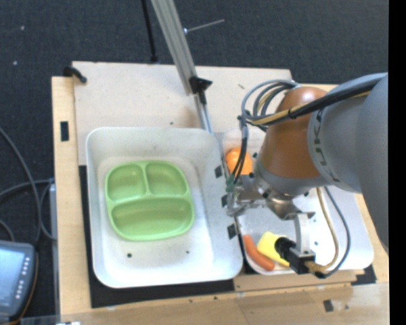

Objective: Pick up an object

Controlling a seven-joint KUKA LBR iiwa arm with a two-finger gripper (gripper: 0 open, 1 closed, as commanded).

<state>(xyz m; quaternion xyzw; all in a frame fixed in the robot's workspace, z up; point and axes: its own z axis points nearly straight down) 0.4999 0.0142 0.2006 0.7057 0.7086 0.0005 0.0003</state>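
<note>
Gripper (235, 205) is low over the inner edge of the right bin (355, 239), close to the rim it shares with the left bin (101, 263). The wrist and cabling hide it from above, so I cannot tell whether it is open or closed. Nothing is seen held.

Carrot (257, 252) lies on the bin floor just below the gripper in the view and slightly to its right, near it but apart. Its long axis runs on a diagonal, with the upper-left end nearest the gripper and the lower-right end pointing away toward the bin's near wall. Which end is the tip cannot be made out.

Yellow piece (269, 242) lies just beside the carrot, on the side away from the gripper.

Orange ball (233, 160) sits above the gripper in the view, partly behind the arm.

Green plate (149, 200) lies flat in the left bin, well to the gripper's left.
</note>
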